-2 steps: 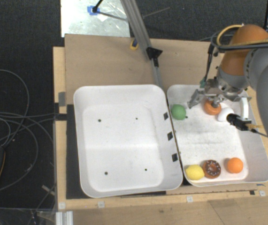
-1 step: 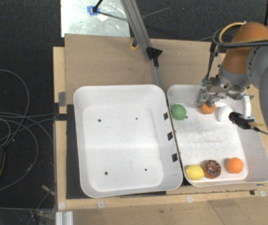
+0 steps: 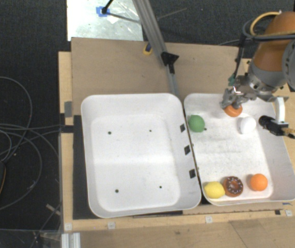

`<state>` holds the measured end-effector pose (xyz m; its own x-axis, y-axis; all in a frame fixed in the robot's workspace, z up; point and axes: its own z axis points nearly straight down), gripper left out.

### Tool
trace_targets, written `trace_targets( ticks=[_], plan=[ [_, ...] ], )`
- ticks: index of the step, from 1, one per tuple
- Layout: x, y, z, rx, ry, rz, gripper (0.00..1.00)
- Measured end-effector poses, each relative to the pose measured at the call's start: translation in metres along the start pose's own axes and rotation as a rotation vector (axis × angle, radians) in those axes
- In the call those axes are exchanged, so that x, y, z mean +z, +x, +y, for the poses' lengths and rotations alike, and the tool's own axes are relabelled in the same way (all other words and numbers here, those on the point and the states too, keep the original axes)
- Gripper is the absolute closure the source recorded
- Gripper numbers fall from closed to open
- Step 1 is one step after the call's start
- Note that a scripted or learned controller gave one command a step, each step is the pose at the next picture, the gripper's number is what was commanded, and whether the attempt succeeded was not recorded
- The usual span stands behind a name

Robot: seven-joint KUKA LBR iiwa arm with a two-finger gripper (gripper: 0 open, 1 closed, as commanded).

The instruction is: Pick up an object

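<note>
Yellow lemon [image 3: 214, 190] lies nearest; pincer [image 3: 233, 103] pinches an orange ball [image 3: 232, 110]; no writing legible.

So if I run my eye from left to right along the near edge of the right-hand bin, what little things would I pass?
Yellow lemon-like fruit → brown doughnut-shaped piece → orange ball.

Arm enters from the right, grey links with the orange band high at the upper right edge, wrist angled down and leftward. Gripper [image 3: 233, 103] sits low, at the end of the wrist (metal parts cluttered, detail small). Its tip is pressed close against a small orange object [image 3: 232, 111].
</note>
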<state>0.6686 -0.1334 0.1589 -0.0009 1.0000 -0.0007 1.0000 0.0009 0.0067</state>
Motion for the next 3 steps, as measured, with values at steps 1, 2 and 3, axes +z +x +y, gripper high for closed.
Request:
trace_targets(
  ticks=[1, 2, 3],
  plan=[
    [-0.054, -0.007, -0.006, 0.000, -0.002, -0.001, 1.00],
    [-0.101, -0.013, -0.003, -0.001, -0.001, -0.001, 1.00],
    [-0.091, 0.040, -0.012, -0.009, 0.007, 0.003, 1.00]
  ],
)
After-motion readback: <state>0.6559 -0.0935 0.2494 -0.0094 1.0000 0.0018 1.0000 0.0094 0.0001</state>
